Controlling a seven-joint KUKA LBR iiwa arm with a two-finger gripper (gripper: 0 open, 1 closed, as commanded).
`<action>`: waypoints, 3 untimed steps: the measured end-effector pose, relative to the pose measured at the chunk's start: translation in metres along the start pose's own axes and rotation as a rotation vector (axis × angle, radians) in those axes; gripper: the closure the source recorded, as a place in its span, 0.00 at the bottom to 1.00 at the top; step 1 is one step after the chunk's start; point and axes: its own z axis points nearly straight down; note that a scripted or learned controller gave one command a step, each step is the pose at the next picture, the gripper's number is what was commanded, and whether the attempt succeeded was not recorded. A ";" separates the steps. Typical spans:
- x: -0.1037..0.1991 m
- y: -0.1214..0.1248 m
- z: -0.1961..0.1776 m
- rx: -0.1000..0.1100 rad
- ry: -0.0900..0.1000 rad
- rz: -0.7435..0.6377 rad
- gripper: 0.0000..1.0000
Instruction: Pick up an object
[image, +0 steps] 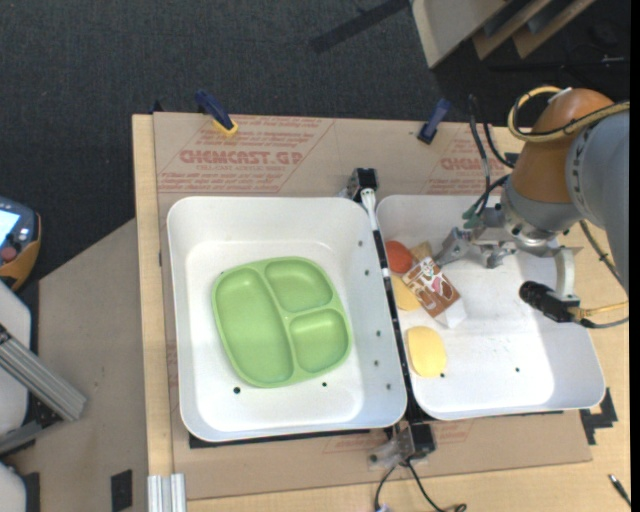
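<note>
Left bin (190, 300): green tray (281, 320) fills the middle; bare floor runs along the walls around it.
Right bin (570, 385): items crowd the left wall — red piece (399, 256), brown-and-white packet (433, 288), yellow piece (427, 351).
Right bin, centre and front right: bare floor, open from above.
Right bin, rear: arm (560, 170) and gripper (478, 245) hang over it, blocking entry there.
Divider: the two bins' walls meet, with clips (364, 183) at the ends.
</note>
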 end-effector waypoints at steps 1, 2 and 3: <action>0.059 0.036 -0.001 -0.009 -0.005 -0.006 0.00; 0.149 -0.032 -0.107 -0.011 0.001 -0.006 0.00; 0.246 -0.089 -0.099 0.003 0.003 -0.010 0.00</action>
